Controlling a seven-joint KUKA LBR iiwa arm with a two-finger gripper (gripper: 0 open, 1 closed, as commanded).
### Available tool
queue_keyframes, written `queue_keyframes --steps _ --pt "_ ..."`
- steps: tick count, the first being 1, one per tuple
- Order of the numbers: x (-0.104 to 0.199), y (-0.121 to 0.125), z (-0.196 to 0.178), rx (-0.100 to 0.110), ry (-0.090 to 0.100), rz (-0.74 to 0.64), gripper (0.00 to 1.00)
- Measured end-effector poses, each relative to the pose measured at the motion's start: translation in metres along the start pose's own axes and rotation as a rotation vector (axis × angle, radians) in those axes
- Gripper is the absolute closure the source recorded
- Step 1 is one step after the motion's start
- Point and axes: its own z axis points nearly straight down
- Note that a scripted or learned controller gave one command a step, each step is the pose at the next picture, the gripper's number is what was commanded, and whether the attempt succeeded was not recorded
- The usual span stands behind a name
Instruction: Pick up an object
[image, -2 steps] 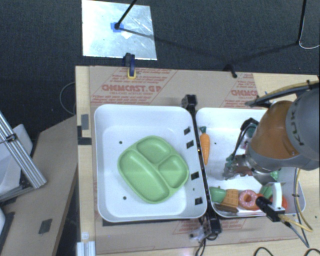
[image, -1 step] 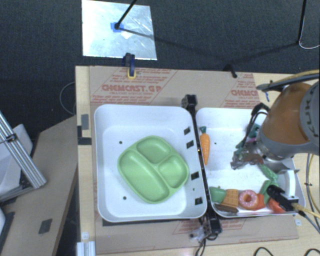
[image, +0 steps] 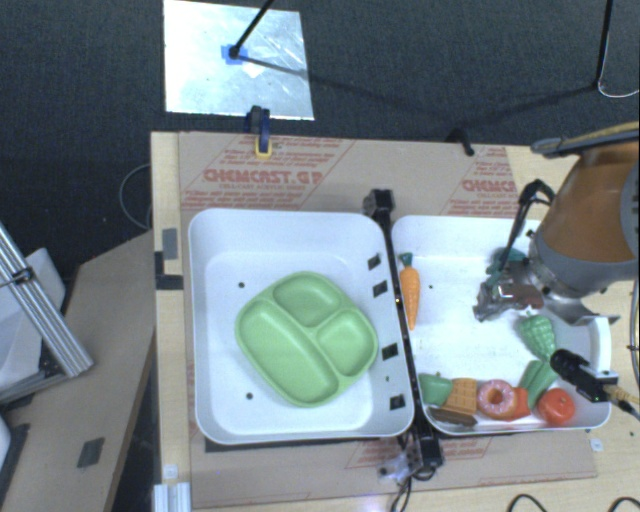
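Judging by how things lie, we count the pick as not yet done: every toy food rests on the floor of the right bin (image: 440, 250), and nothing sits in the end effector (image: 497, 297), which hangs low over the middle of that bin. Whether it is parted or closed we cannot tell. The grasp and the lift are both left.

We see a carrot (image: 408, 288) alone against the bin's left wall, its long axis running along that wall, green top toward the far edge and tip toward the near one. A green ridged vegetable (image: 537, 335) lies just beside the end effector, on its near-right side. Along the near wall we find a row: a green piece (image: 434, 386), a waffle-like piece (image: 461, 396), a pink donut (image: 497, 398), and a tomato (image: 556, 405).

The left bin (image: 220, 300) holds a green divided plate (image: 306, 338). Both bins stand on the desk (image: 330, 170).
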Motion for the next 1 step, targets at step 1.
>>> queue_keyframes --steps 1 --pt "0.0000 0.0015 -0.0219 0.003 0.000 0.000 1.00"
